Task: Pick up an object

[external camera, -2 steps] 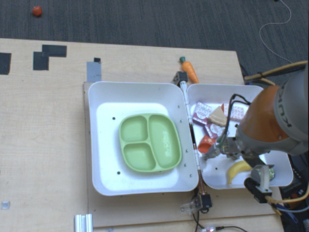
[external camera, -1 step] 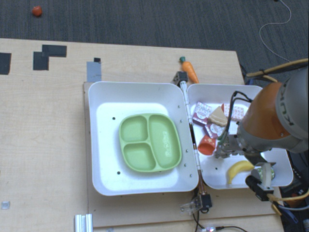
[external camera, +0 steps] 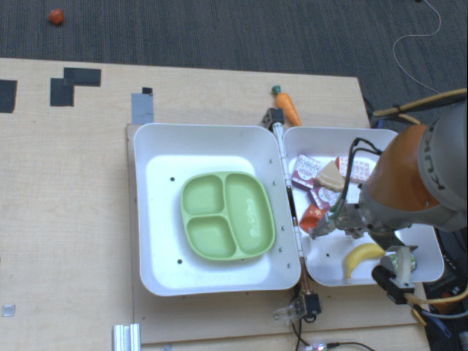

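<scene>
Currently, right bin (external camera: 431,265): banana (external camera: 362,257) near front edge, red item (external camera: 312,215) and packets (external camera: 314,172) toward left wall. Gripper (external camera: 330,224) beside red item; finger state cannot be told. One separated object to be approached squarely, wall contact avoided

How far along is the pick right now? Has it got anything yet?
Done: the arm is over the right bin, with the gripper low among the items. In hand: nothing visibly held; it sits beside a small red item. Left: grasp and lift. The banana and packets lie in the bin; the green divided plate sits in the left bin.
</scene>
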You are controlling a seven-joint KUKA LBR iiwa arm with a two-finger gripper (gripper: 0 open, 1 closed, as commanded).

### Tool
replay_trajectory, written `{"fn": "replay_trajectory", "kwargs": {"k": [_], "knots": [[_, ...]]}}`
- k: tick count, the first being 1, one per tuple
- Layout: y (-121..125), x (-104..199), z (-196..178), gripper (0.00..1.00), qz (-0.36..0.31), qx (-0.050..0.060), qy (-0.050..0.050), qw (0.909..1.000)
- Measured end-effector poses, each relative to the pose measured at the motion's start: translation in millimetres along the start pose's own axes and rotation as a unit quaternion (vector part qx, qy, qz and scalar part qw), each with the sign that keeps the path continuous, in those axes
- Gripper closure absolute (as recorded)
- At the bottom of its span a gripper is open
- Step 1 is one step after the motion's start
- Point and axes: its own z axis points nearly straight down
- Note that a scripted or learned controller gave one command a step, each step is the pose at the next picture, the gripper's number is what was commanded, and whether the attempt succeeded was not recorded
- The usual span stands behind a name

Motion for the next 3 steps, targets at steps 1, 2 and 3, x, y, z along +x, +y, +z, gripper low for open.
{"fn": "replay_trajectory", "kwargs": {"k": [1,2,3], "knots": [[-2.5,-0.6,11.3,0.00,0.001,0.003,0.000,1.0000],[0.0,-0.1,-0.1,1.00,-0.001,0.000,0.000,1.0000],[-0.1,0.0,0.0,0.00,0.000,0.000,0.000,1.0000]]}}
